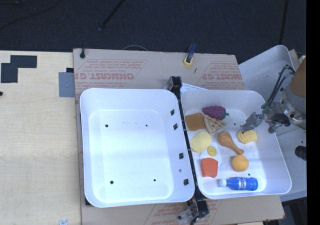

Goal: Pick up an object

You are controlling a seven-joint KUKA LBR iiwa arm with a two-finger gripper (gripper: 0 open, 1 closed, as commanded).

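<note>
The right white bin [280, 169] holds several toy foods: purple grapes [215, 112], a brown bread slice [195, 121], a waffle wedge [215, 125], a yellow lemon [200, 142], a chicken drumstick [229, 142], an orange [240, 163], a red block [209, 167], a blue bottle [240, 184] and a yellow piece [249, 137]. My gripper [261, 124] hangs over the bin's right side, open, with nothing between its fingers. Its left finger [249, 122] is just above the yellow piece.
The left white bin [90, 119] stands beside the right one on a cardboard sheet [125, 71]. A black divider clamp [175, 84] sits between the bins at the back. A blue and yellow clip [190, 55] lies at the cardboard's far edge.
</note>
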